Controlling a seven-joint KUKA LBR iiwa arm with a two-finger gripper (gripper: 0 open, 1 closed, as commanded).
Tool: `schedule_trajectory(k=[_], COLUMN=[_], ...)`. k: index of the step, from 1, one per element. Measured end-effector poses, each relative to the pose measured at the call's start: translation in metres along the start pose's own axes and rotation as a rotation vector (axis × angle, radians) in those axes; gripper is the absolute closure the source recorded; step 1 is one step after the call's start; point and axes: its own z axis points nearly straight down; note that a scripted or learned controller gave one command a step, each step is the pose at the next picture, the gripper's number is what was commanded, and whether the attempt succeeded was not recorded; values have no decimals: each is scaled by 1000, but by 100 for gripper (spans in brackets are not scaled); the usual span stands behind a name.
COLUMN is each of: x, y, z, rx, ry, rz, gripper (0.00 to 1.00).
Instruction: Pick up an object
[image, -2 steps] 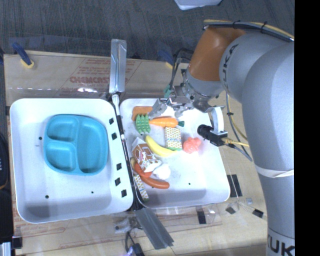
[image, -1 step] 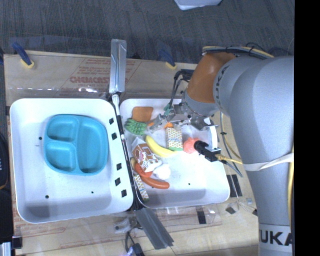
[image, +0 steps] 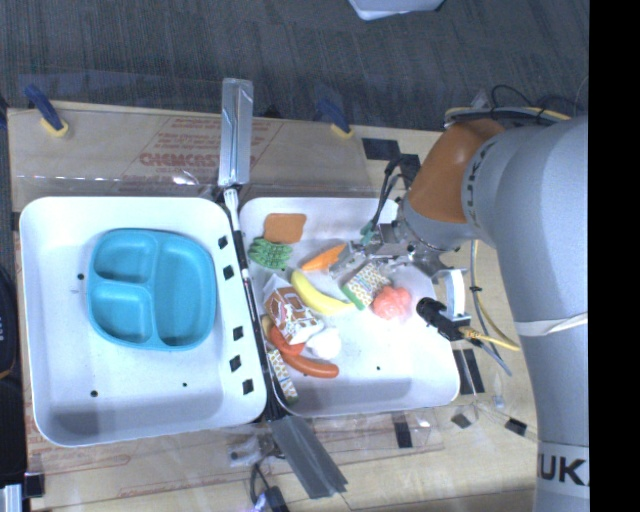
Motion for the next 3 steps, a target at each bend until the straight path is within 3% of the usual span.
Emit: schedule_trajectory(k=[1,2,3], x=[-11,-10,-11], y=[-52,53,51], z=[-1,1,1], rx=[-4,-2,0], ry=[-1,-1,0], rz=[-122,-262,-299], gripper=[0,0,0])
